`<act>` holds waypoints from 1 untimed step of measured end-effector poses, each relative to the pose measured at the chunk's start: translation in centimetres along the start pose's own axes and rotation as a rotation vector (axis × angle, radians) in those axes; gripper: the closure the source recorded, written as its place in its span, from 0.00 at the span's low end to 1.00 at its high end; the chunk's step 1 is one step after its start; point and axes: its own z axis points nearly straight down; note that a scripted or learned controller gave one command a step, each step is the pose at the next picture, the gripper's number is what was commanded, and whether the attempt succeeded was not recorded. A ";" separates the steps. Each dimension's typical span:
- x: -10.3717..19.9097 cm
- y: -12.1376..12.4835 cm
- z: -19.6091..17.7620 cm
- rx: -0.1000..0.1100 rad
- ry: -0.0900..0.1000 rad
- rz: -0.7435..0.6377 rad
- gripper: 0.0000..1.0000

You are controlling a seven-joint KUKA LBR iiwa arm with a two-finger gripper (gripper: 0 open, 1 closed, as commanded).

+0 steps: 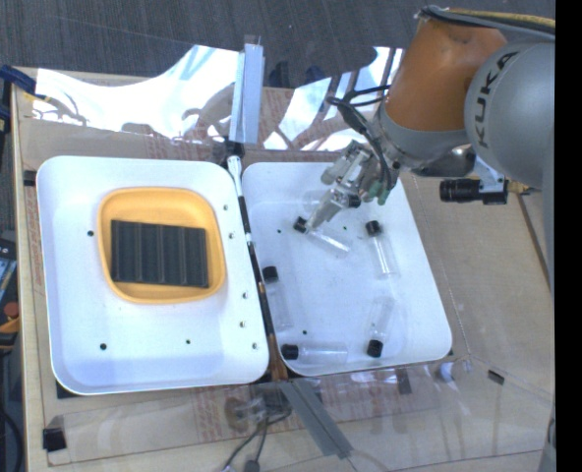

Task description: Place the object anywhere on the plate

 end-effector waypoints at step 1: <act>2.7 -0.3 0.1 0.000 0.006 -0.327 0.00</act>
